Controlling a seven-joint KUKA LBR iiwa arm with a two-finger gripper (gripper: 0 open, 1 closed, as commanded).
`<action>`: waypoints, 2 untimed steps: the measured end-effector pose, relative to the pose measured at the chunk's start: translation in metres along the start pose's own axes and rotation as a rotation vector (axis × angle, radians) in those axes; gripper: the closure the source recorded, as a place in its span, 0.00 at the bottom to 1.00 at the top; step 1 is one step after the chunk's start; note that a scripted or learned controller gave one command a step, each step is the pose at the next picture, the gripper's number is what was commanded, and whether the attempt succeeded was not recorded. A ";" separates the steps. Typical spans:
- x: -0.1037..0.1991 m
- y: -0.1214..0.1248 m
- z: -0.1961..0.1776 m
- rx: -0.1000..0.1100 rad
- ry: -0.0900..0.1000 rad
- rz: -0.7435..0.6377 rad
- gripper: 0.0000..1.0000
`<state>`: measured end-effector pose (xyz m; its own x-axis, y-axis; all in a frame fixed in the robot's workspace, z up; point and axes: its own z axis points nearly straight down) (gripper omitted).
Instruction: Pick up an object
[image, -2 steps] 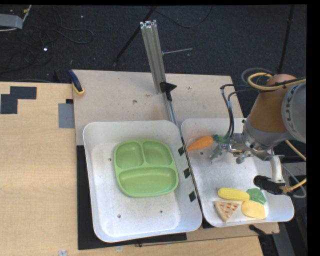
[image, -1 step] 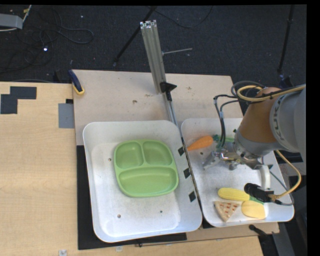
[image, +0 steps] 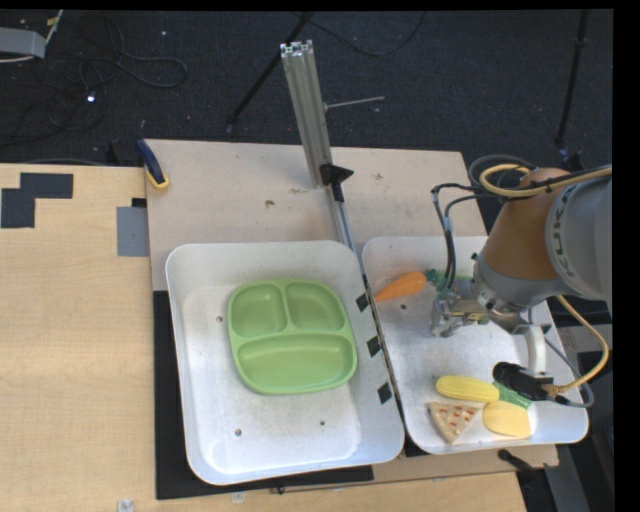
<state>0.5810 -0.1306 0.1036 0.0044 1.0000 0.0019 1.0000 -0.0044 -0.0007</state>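
nearest you in the right bin lie a pizza slice, a yellow piece and corn. beyond them the arm bends down, gripper low over the bin floor; you can't tell its jaw state. the carrot lies just beyond, apart from it.

Pincer beside carrot (right bin).

Bench bearing two white bins
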 end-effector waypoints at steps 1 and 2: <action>0.003 -0.004 -0.044 -0.001 -0.002 -0.005 1.00; -0.005 0.003 -0.101 -0.004 -0.003 -0.004 1.00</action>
<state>0.5838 -0.1361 0.2044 -0.0001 1.0000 -0.0012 1.0000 0.0001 0.0031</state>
